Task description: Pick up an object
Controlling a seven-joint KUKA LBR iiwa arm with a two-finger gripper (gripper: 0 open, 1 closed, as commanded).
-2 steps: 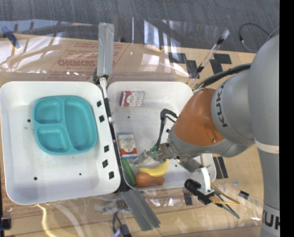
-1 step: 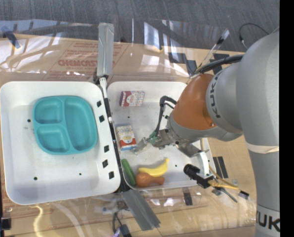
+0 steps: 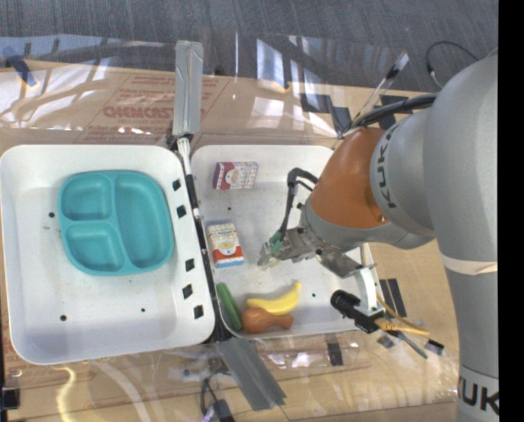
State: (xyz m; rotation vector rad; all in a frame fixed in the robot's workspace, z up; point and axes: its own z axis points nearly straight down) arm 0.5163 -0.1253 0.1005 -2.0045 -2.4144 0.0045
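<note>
**Arm low over the right bin**

The camera looks down on two white bins side by side. The left bin (image 3: 16,236) holds a teal plate (image 3: 115,221) with three sections. It sits up and left of the bin's middle.

The right bin (image 3: 271,155) holds the small things. A red and white carton (image 3: 235,176) lies at about 11 o'clock in this bin. A small box (image 3: 224,243) with a red edge lies at 9 o'clock, near the wall between the bins. At 6 o'clock a yellow banana (image 3: 277,301) rests on an orange-brown thing (image 3: 264,321), maybe a toy carrot. A green cucumber (image 3: 229,307) lies just beside them, by the wall.

The gripper (image 3: 272,251) hangs low near the middle of the right bin, between the small box and the banana. Its tips look blurry, so I cannot tell how wide it is or if it has hold of anything.
</note>
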